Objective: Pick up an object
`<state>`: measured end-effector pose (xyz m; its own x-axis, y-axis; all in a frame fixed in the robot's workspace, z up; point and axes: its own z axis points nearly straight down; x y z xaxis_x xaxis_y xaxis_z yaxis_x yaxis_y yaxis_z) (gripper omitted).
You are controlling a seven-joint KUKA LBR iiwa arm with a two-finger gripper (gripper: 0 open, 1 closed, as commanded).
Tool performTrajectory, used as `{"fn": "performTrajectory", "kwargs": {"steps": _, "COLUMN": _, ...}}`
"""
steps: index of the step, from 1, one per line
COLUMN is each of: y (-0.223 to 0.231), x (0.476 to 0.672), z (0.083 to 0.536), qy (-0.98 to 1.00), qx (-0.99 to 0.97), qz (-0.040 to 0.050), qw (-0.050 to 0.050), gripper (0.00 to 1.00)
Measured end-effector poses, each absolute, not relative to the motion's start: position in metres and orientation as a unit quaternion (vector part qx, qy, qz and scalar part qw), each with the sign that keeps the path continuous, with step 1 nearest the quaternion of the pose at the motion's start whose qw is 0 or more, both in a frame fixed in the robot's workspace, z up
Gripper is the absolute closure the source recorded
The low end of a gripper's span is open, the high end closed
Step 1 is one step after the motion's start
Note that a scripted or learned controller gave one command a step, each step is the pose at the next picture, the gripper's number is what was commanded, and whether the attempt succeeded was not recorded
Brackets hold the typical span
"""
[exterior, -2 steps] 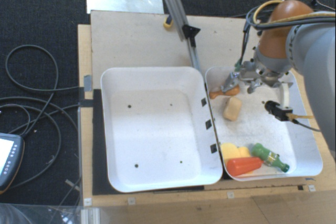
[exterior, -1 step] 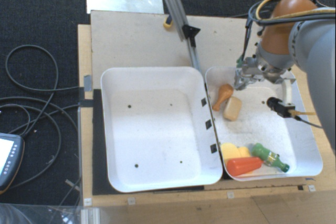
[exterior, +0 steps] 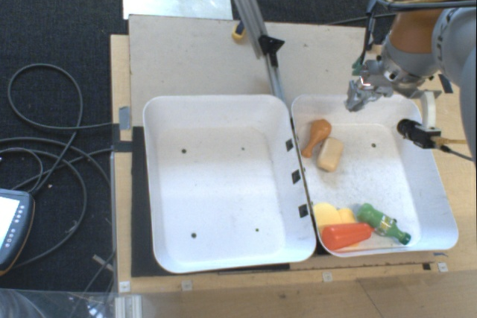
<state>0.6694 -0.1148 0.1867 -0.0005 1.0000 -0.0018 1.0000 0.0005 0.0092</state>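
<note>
The right bin (exterior: 425,182) holds several small objects. A brown drumstick-shaped piece (exterior: 317,136) lies near its upper left, with a tan block (exterior: 330,155) just below it. At the bin's near edge sit a yellow piece (exterior: 332,215), an orange-red carrot-like piece (exterior: 345,235) and a green bottle (exterior: 383,223). My gripper (exterior: 360,97) hangs above the far edge of the right bin, up and to the right of the drumstick, with nothing seen between its fingers.
The left bin (exterior: 160,160) stands beside the right one, the two touching along a clipped divider. A slanted metal pole (exterior: 250,7) crosses above the bench at the back. Cables lie on the floor at the left.
</note>
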Motion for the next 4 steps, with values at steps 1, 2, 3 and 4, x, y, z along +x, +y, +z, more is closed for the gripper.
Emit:
{"fn": "performTrajectory", "kwargs": {"steps": 1, "y": -0.115, "x": 0.671, "z": 0.226, "qy": 0.708, "qx": 0.706, "qz": 0.0020, "qw": 0.003, "gripper": 1.00}}
{"fn": "performTrajectory", "kwargs": {"steps": 2, "y": -0.067, "x": 0.654, "z": 0.236, "qy": 0.710, "qx": 0.704, "qz": 0.0012, "qw": 0.000, "gripper": 1.00}}
{"fn": "performTrajectory", "kwargs": {"steps": 3, "y": -0.024, "x": 0.645, "z": 0.236, "qy": 0.711, "qx": 0.704, "qz": 0.0009, "qw": -0.001, "gripper": 1.00}}
{"fn": "performTrajectory", "kwargs": {"steps": 4, "y": 0.026, "x": 0.629, "z": 0.227, "qy": 0.711, "qx": 0.704, "qz": 0.0004, "qw": -0.001, "gripper": 1.00}}
